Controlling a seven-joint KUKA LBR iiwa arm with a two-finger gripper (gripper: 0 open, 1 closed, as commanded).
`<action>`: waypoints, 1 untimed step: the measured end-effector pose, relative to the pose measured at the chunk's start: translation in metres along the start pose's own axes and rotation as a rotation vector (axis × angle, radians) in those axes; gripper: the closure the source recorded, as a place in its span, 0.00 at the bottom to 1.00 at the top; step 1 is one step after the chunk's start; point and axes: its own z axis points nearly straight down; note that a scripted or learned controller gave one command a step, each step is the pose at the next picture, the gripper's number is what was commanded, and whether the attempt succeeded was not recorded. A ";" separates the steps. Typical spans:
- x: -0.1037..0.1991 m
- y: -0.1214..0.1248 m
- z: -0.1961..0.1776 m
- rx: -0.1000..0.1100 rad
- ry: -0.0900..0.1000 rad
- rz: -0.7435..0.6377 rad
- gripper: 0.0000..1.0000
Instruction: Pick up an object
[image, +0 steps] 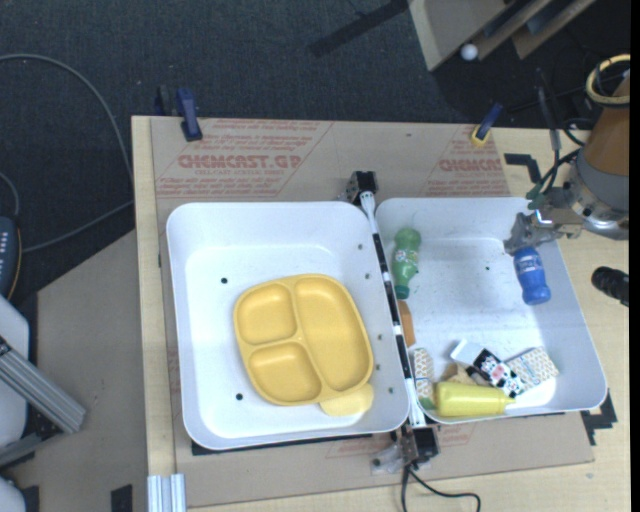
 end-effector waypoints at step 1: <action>-0.037 0.018 0.042 -0.001 -0.002 0.000 0.00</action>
